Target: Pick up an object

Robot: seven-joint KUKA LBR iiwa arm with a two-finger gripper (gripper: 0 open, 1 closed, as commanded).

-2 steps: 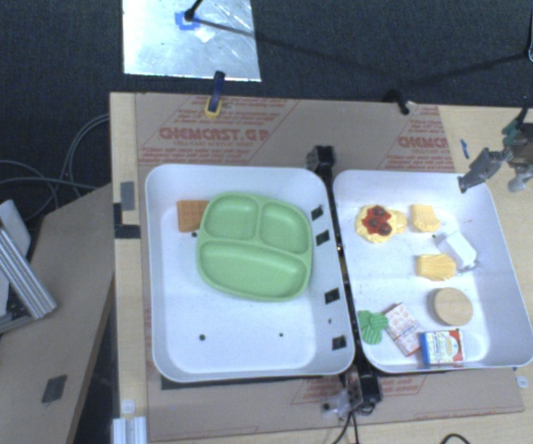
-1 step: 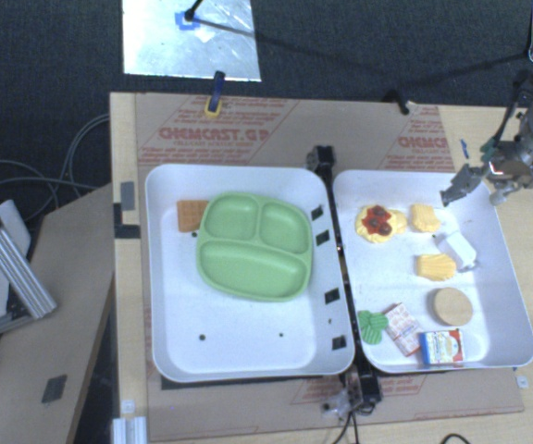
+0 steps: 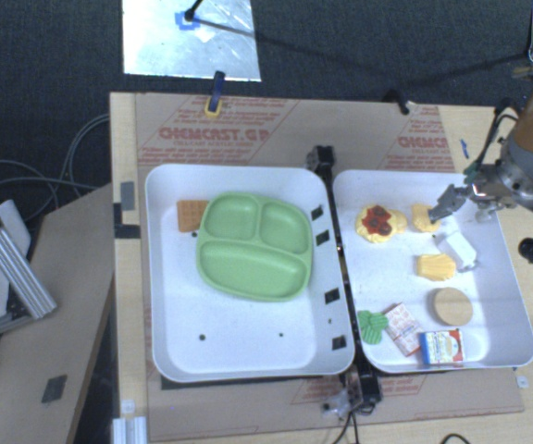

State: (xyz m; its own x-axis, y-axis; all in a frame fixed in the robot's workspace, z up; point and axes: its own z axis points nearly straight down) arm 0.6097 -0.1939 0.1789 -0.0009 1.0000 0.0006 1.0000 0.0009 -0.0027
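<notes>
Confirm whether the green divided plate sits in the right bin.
No, the green divided plate lies in the left bin, beside a cracker.

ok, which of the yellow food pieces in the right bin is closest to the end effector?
The small yellow piece at the bin's upper edge, right beside the end effector. The ridged yellow block lies lower down, and the yellow disc with red topping sits further left.
</notes>
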